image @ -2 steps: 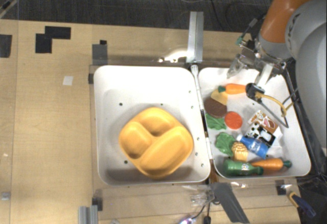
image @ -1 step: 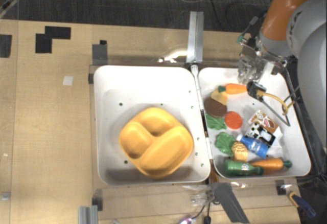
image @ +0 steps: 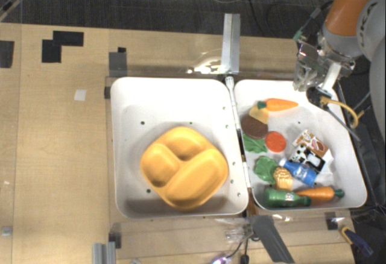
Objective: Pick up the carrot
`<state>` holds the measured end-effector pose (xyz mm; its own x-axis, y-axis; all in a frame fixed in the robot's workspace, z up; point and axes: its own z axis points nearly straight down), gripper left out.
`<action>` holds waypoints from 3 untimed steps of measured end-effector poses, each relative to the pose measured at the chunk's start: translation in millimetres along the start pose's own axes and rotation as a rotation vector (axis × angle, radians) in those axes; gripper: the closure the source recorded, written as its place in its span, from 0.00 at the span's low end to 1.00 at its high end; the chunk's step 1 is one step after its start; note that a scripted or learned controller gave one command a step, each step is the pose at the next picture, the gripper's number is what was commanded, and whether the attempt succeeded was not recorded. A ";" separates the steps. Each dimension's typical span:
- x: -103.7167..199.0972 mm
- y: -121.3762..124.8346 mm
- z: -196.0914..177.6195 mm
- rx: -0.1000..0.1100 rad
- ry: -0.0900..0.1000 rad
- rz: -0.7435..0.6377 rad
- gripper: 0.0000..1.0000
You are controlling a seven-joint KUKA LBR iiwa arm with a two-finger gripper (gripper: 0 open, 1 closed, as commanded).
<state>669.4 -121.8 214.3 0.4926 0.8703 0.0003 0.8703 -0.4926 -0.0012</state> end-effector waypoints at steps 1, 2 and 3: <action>-48.5 27.8 -120.3 -0.002 0.000 0.043 1.00; -77.8 15.9 -213.8 -0.001 -0.001 0.009 1.00; -64.9 37.5 -218.0 0.001 -0.001 0.512 1.00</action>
